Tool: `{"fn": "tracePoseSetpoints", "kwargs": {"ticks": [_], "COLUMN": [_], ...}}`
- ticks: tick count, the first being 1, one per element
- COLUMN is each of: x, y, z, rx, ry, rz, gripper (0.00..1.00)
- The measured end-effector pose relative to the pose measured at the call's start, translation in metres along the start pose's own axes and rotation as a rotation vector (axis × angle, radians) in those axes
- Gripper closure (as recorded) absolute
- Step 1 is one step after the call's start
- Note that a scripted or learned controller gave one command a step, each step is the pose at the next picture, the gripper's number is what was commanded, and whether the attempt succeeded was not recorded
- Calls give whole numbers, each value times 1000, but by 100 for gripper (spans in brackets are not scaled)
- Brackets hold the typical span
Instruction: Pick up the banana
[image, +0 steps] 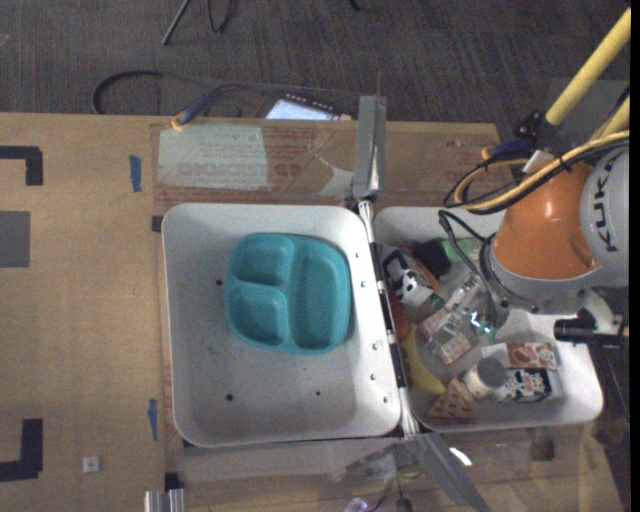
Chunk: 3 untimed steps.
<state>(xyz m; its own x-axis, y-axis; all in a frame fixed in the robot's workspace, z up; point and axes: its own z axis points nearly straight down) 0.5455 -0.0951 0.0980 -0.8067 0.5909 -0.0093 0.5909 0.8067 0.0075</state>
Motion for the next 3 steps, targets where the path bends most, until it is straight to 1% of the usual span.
{"fn": "tracePoseSetpoints", "kwargs": {"ticks": [1, 2, 3], "x": [15, 50, 104], "y": [-72, -42, 33], "z": [10, -19, -87], "rx": [5, 6, 5], "ry": [4, 8, 7], "rz": [-248, 58, -80], "gripper": [100, 100, 100]}}
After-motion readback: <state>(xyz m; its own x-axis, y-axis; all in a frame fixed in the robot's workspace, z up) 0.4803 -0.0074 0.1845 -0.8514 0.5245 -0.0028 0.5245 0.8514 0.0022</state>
